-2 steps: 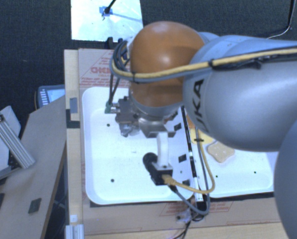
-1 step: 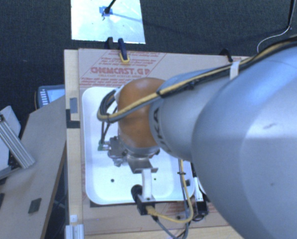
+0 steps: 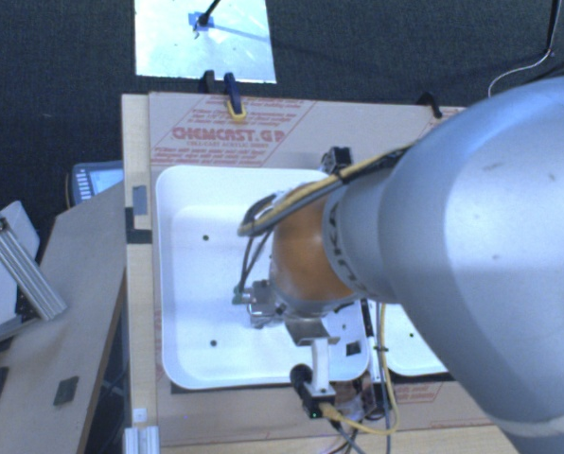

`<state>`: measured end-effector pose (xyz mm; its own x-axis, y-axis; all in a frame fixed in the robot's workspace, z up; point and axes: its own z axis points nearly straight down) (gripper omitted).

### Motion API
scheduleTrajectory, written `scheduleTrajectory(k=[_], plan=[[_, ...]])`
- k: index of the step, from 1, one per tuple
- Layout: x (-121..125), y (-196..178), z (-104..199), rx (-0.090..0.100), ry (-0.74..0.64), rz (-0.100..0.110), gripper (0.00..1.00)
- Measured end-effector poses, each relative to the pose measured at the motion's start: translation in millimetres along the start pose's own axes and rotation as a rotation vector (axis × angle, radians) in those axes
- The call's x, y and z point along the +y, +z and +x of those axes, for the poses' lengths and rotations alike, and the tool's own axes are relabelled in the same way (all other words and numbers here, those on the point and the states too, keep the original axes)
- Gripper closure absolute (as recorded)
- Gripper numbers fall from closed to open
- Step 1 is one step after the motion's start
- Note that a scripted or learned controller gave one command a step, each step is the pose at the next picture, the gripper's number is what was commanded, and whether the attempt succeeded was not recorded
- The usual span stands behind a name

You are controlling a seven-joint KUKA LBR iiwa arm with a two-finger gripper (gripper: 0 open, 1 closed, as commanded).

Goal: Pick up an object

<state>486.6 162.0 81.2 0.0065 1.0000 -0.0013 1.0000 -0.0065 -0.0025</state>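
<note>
grey arm (image 3: 481, 253) over left bin (image 3: 183, 253); jaws' state unclear; board (image 3: 230, 132) reads "chemcast gp"

One fixed camera looks down aslant on the bench (image 3: 291, 121) and bins (image 3: 192, 282).

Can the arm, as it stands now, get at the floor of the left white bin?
Probably yes: the arm already hangs over the left bin, wrist low above its floor, and nothing stands between them. No object to pick is visible there.
</note>
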Motion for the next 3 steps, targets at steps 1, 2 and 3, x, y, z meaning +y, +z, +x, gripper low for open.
scheduleTrajectory(k=[1,2,3], plan=[[14.3,-177.6,-3.0,0.008,-0.01,-0.021,1.0],[12.3,-181.8,-181.6,-0.005,0.01,-0.007,1.0],[32.5,-234.9,-144.8,0.002,-0.013,-0.01,1.0]])
